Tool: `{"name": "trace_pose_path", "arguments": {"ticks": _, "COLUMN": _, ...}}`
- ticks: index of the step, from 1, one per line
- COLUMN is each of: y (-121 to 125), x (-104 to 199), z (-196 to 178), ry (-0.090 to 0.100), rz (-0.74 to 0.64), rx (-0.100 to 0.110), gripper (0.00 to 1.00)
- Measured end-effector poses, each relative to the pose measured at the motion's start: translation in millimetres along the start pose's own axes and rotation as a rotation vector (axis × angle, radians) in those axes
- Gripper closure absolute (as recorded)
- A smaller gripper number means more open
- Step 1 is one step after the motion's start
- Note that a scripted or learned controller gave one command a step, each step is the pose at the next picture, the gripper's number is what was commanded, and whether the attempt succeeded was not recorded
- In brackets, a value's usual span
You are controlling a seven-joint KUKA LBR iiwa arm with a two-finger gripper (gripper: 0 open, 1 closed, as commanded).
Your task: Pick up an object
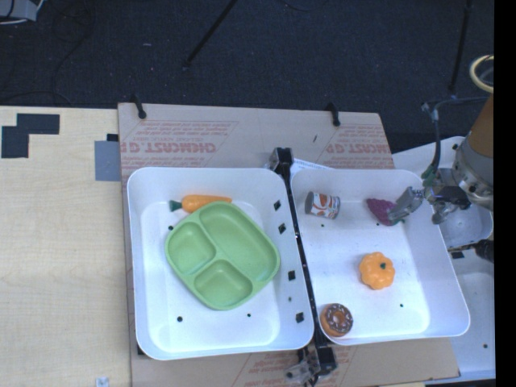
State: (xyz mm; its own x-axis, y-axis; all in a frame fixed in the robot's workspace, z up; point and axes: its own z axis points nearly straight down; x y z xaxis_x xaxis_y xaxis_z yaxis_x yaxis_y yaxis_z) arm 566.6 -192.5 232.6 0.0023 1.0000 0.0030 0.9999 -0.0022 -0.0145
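Note:
The right bin point(435, 297) holds several small objects. A small can point(322, 205) lies on its side at the back left. A purple object point(380, 210) sits at the back, an orange pumpkin point(376, 270) in the middle, and a chocolate donut point(336, 319) at the front left corner. My gripper point(419, 203) hangs over the bin's back right corner, its grey tip right beside the purple object and seemingly touching its right edge. The view shows nothing lifted.
The left bin point(153, 313) holds a green divided plate point(222, 254) with an orange carrot point(204, 202) behind it. A black divider point(295, 256) runs between the bins. Cardboard point(242, 139) lies under both, and the arm's body point(477, 156) stands at the right.

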Motion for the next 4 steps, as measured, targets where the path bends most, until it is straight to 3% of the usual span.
{"name": "trace_pose_path", "arguments": {"ticks": 1, "y": 2.5, "x": 0.1, "z": -7.3, "ry": -0.003, "rz": -0.002, "rx": -0.013, "gripper": 0.00}}
{"name": "trace_pose_path", "arguments": {"ticks": 4, "y": -5.4, "x": -7.5, "z": 146.0, "ry": 0.000, "rz": -0.001, "rx": -0.008, "gripper": 0.00}}
